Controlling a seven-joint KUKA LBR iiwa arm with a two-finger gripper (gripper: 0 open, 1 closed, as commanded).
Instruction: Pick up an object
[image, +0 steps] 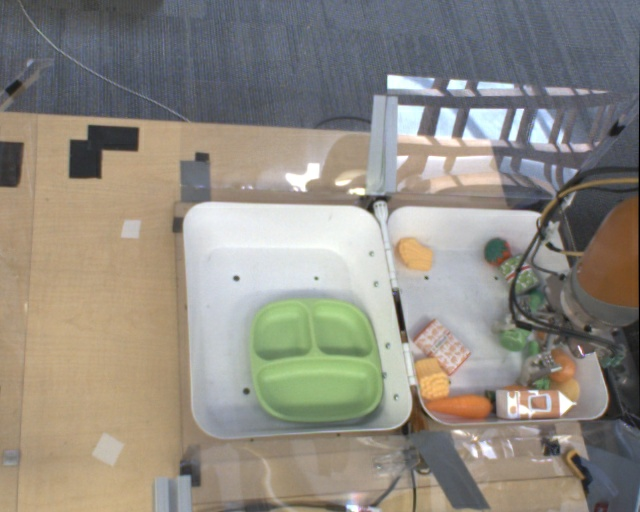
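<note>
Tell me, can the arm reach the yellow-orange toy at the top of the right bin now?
Probably yes. The yellow-orange toy lies alone on bare bin floor, with nothing on or against it. The arm is over the same right bin, on its far right side.

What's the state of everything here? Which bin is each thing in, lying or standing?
green divided plate: flat in left bin.
carrot: lying, right bin front edge.
white bottle: on its side, beside carrot.
patterned packet: lying flat.
yellow-orange piece: resting near right bin's back.
gripper: low over right bin's right side.
</note>
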